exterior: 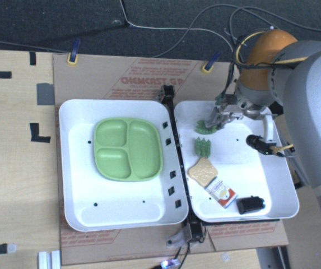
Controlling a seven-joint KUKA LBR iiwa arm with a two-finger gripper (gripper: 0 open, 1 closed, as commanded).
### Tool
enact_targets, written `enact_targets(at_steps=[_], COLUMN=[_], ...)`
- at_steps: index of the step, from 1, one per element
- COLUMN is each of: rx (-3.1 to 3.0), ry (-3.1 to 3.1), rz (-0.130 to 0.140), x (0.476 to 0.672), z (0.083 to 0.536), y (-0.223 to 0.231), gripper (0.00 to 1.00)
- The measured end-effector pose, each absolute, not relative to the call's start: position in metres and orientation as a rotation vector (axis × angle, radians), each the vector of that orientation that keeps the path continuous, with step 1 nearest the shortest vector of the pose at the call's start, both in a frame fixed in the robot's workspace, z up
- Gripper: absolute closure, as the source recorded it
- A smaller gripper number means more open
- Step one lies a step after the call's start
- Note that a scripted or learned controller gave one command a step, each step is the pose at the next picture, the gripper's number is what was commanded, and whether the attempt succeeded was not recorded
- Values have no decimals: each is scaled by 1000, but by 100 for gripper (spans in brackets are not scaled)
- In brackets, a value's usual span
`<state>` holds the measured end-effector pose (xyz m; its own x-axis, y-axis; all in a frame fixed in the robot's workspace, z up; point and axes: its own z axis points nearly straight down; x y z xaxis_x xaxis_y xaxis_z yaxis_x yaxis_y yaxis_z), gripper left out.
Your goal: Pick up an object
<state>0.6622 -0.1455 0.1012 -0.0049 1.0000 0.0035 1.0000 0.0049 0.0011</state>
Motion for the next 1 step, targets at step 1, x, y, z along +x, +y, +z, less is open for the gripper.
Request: enact_targets(at_steps=[1], rx=[-2220], ry=[-2224], rz=[-2], x=[659], z=[163], y=[-145], gripper=[100])
